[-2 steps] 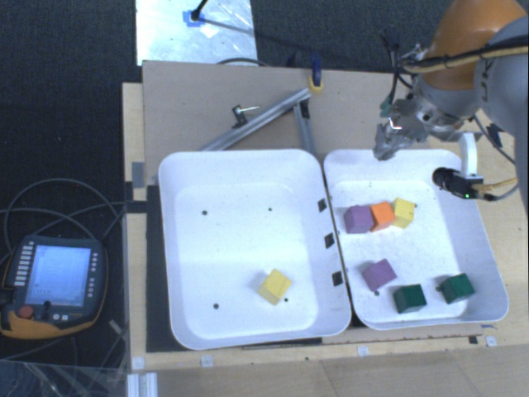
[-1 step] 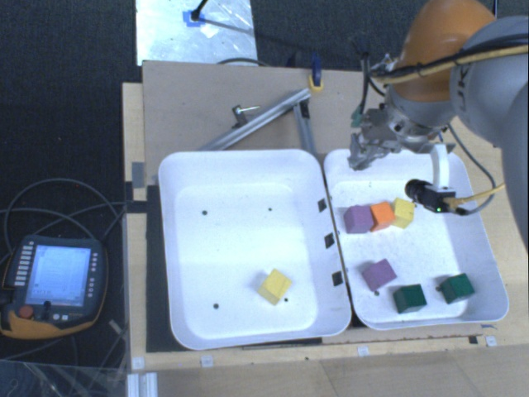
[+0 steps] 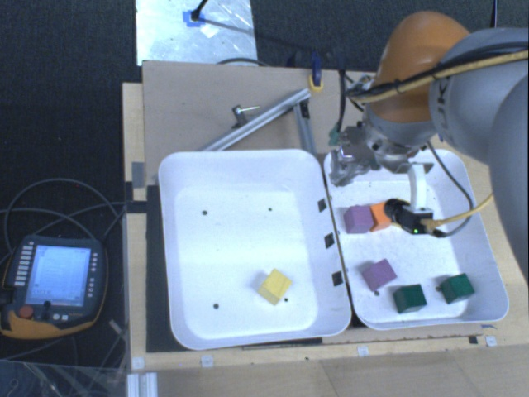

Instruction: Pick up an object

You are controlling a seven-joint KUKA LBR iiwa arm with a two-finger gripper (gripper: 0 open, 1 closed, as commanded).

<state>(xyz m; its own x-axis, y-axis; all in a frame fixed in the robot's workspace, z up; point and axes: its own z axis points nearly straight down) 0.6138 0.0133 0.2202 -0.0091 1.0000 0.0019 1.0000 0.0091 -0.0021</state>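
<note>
I am working in a robot lab. I see a big grey robot arm (image 3: 483, 89), a control pad (image 3: 54, 284) with a screen, and wires (image 3: 62, 182) on the dark carpet (image 3: 66, 73).

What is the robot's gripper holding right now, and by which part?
Nothing visible; the gripper hovers apart from the nearest small purple cube in the right white bin.

You see only part of the orange block (image 3: 379, 214) just beside the gripper (image 3: 343, 170); the arm (image 3: 488, 81) is cut off.
</note>
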